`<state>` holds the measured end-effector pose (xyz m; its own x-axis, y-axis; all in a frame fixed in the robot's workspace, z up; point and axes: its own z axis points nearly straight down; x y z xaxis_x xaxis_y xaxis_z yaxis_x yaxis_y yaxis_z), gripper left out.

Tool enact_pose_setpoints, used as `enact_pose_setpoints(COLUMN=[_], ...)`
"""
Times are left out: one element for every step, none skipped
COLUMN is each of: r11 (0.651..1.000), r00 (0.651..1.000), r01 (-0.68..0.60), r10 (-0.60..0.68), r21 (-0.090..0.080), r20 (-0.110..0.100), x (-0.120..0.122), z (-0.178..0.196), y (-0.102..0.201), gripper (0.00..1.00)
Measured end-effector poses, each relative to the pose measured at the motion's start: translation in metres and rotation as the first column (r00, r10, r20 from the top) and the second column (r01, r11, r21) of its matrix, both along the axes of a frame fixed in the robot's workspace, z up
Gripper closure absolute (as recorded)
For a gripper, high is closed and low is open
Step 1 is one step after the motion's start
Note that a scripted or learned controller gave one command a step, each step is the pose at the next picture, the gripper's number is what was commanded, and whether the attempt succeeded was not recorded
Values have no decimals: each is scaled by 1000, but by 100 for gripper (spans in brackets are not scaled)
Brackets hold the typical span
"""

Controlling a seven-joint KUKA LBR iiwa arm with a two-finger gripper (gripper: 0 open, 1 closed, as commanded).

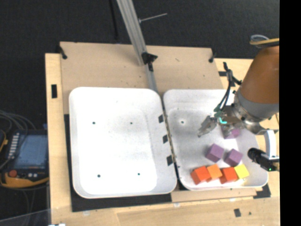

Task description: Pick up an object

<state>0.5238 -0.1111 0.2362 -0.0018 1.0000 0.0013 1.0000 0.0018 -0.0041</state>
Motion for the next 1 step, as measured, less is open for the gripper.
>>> enact_pose_setpoints(r11=[1000], r00=[1000], r01=[3], r10=[-3], r21=[-1], r20=[6], x=[1], z=[2], y=[0], gripper=[0])
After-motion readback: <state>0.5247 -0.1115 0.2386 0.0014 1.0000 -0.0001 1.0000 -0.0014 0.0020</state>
